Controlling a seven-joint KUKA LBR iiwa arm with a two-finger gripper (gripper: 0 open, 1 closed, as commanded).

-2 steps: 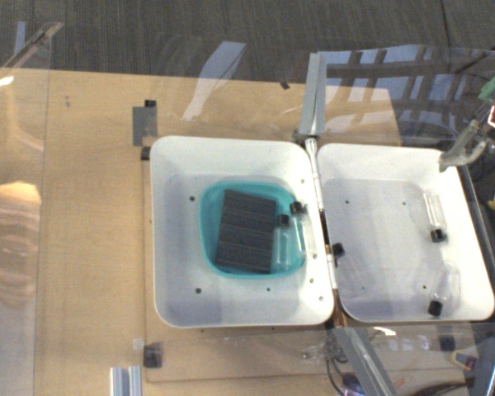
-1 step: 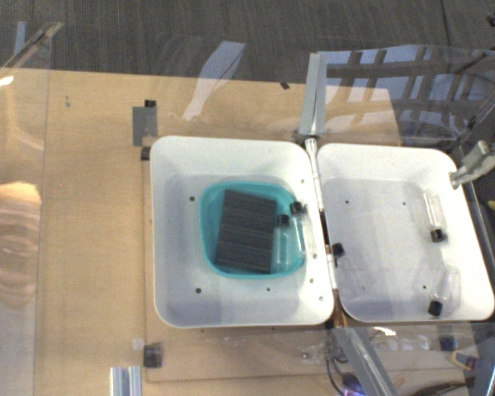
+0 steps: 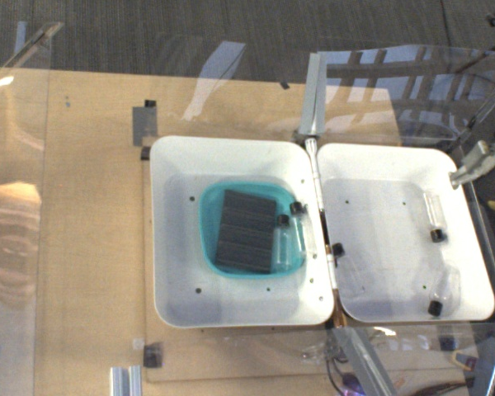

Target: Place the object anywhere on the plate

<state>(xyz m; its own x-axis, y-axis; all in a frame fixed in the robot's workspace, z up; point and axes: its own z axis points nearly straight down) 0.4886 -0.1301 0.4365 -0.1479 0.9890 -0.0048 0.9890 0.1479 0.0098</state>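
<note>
Left bin (image 3: pixel 173 246): teal plate (image 3: pixel 208 221) sits near its middle. A dark grey ribbed block (image 3: pixel 246 231) lies flat on the plate, inside the rim, tilted slightly off the bin's edges. A clear plastic piece with a black cap (image 3: pixel 290 236) rests at the plate's right edge, touching or overlapping the rim; cannot tell which.

Right bin (image 3: pixel 379 246): two more clear pieces with black caps, one near the right wall (image 3: pixel 433 214), one at the lower right corner (image 3: pixel 442 294).

Arm: a pale part (image 3: pixel 478 162) enters at the far right, above the right bin's upper corner, well apart from the plate. Pincer state: cannot tell.

Judgement: if the ribbed block is the object, placement looks done. Next move calls for retreat clear of the bins without disturbing the plate.
</note>
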